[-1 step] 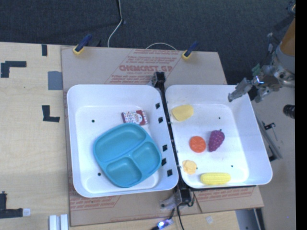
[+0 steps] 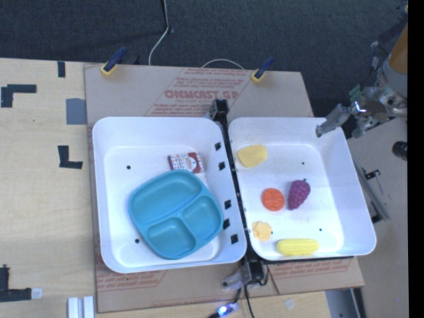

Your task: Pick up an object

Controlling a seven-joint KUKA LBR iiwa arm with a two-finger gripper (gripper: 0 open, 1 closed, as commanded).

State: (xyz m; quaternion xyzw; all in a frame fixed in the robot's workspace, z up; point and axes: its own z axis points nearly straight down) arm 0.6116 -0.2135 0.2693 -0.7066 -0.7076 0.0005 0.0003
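Note:
The right bin (image 2: 344, 177) holds a pale yellow lemon-like piece (image 2: 252, 155) at its far left. An orange round fruit (image 2: 272, 199) and a purple grape bunch (image 2: 299, 193) lie side by side in the middle. A small yellow-orange piece (image 2: 262, 230) and a yellow corn cob (image 2: 297, 246) rest by the near wall. My gripper (image 2: 340, 126) hovers over the bin's far right corner, well away from all of them. It is open, with nothing between its fingers.
The left bin (image 2: 106, 177) contains a blue divided plate (image 2: 175, 213) and a small red and white packet (image 2: 184, 162) behind it. Black clips (image 2: 219, 108) join the bins along the middle wall. Cardboard lies beneath both bins.

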